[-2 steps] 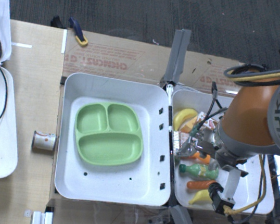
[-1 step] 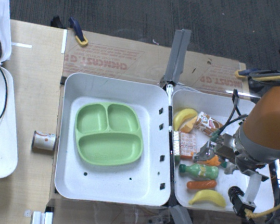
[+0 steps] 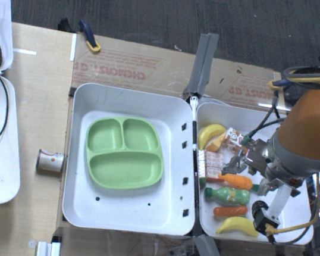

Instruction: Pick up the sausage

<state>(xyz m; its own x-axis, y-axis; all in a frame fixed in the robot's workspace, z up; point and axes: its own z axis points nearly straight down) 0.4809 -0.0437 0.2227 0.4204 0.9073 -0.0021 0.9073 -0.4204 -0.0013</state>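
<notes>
Sausage [image 3: 230, 211], reddish-orange and lying on its side, sits on the floor of the right bin [image 3: 305, 238], toward that bin's near edge. Just above it lies a green bottle [image 3: 229, 195] on its side, and just below it a yellow banana [image 3: 238, 227], close against the near wall. Beyond the bottle is an orange carrot [image 3: 237, 181], and farther back a second banana [image 3: 210, 135] next to a crinkled snack packet [image 3: 232, 139]. A red-and-white packet [image 3: 210, 161] lies between those and the carrot, by the bin's left wall.

My fingers [image 3: 236, 164] hang over the middle of this bin, above the carrot and the red-and-white packet, well short of the sausage. Whether they are apart or together I cannot tell; they are dark and blur into the clutter below. My grey wrist and orange band [image 3: 307, 127] fill the space to the right of them.

The left bin [image 3: 79, 160] holds a green divided plate [image 3: 124, 153] lying flat near its centre. On the counter [image 3: 49, 65] just left of that bin, a small can [image 3: 50, 161] lies on its side.
</notes>
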